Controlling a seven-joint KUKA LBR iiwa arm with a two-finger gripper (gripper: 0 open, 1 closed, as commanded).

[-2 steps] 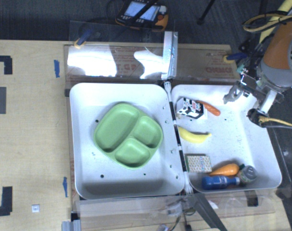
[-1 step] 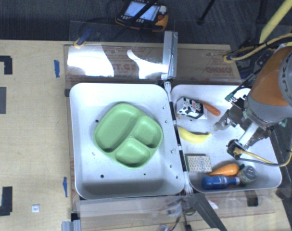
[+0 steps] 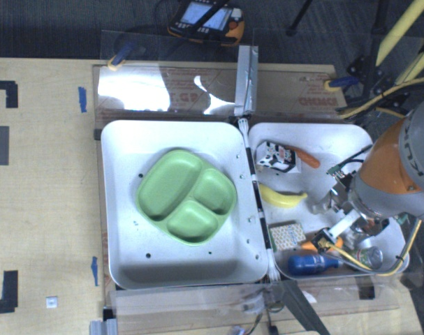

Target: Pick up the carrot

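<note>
Camera view, single moment. Arm (image 3: 390, 169) reached into the right bin (image 3: 351, 132) from the view's right. Gripper (image 3: 341, 211) sat low over the near-right part of that bin. Whether it was open or closed could not be told, as the wrist hid it from above. Nothing was seen held.

Carrot (image 3: 308, 158) lay apart from the gripper, farther back and toward the view's left, near the bin's far wall. A black-and-white object (image 3: 276, 155) lay just beside the carrot on the side away from the gripper; contact between them could not be judged. Banana (image 3: 283, 197) lay to the view's left of the gripper, nearer than the carrot. Blue bottle (image 3: 313, 262) lay on the gripper's near side, by the front wall. Left bin (image 3: 121, 187) held a green plate (image 3: 187, 195), well apart from the gripper.

Judgement: the step in hand was the approach and the pick had not been made. The next move would call for shifting the gripper back and to the view's left until it stood over the carrot, jaws set across its thin body, then a descent clear of the neighbouring object.
</note>
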